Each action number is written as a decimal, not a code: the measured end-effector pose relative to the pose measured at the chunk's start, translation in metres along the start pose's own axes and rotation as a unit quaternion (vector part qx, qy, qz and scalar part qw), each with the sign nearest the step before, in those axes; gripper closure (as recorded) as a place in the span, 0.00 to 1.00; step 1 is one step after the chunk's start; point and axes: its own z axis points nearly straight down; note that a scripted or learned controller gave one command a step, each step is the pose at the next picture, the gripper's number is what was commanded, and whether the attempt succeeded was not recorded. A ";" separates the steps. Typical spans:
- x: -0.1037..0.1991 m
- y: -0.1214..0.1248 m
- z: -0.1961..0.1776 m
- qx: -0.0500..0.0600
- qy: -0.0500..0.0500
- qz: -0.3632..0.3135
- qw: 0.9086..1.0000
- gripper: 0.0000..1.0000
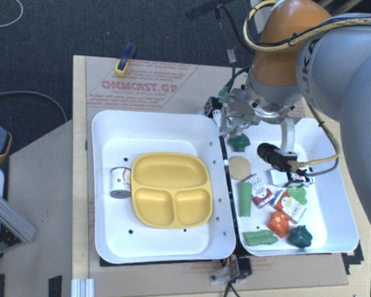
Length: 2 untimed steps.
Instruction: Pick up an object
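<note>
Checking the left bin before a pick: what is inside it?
The left bin holds a yellow divided tray and a small can lying beside it. The bin floor under the tray is covered.

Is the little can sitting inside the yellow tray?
No, the little can lies on the floor of the left bin, beside the left edge of the yellow tray, not in any compartment.

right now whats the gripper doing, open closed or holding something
Gripper: cannot be told. It hangs over the far end of the right bin, just above a small dark green object, and the wrist hides how it stands.
</note>
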 end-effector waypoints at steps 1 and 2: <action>0.004 -0.003 -0.007 -0.002 -0.001 0.002 1.000 1.00; 0.005 -0.012 -0.015 0.000 -0.001 0.003 1.000 1.00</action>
